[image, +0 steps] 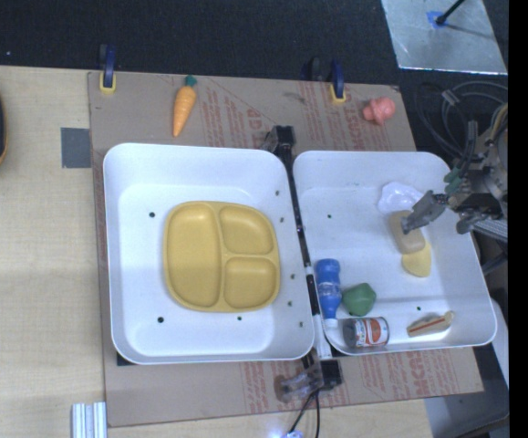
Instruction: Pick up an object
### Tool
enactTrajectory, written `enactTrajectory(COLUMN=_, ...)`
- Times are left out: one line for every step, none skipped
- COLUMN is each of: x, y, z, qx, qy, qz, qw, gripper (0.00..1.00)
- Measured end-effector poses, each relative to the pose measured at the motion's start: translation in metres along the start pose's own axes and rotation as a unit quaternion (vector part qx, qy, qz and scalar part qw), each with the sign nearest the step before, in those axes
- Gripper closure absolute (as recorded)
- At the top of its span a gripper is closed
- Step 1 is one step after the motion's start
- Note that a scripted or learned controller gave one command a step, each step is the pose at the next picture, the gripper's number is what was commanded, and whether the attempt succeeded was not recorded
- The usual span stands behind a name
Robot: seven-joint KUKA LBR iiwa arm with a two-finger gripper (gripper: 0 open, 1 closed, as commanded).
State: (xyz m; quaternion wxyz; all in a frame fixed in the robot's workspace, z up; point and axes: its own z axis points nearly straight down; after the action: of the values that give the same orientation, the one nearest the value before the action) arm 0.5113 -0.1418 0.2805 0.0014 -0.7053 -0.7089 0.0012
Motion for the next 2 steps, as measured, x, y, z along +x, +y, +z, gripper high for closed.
enactTrajectory(x=0.019, y=-0.038, z=0.103, qx=0.006, qy=0.002, qz=0.000, qw=1.0000, gripper=0.00)
enactTrajectory(x=0.040, y=-0.033, z=0.185, qx=-0.004, qy=-0.007, qz=0.004, qw=1.0000, gripper=0.00)
